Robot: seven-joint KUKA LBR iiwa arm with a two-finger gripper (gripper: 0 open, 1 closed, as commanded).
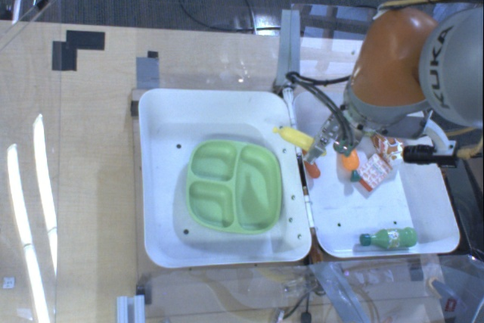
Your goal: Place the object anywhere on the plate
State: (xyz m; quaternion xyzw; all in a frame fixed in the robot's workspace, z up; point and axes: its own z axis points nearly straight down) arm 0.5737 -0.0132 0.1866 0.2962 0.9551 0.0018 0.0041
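Seemingly unladen, the tool (327, 141) hangs over the wall between the bins beside a yellow banana (293, 137); whether it is parted or closed cannot be told. Likely light, smooth plastic: take it across its middle. Green plate (234, 186) waits left.

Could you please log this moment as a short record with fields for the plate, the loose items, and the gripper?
plate: green divided plate in the left bin, nothing on it
yellow item: banana-like piece lying across the rim between the two bins
right bin: small carrot, red-and-white packet, green bottle lying on its side
gripper: above the right bin's left edge, near the yellow piece
task status: object not yet on the plate
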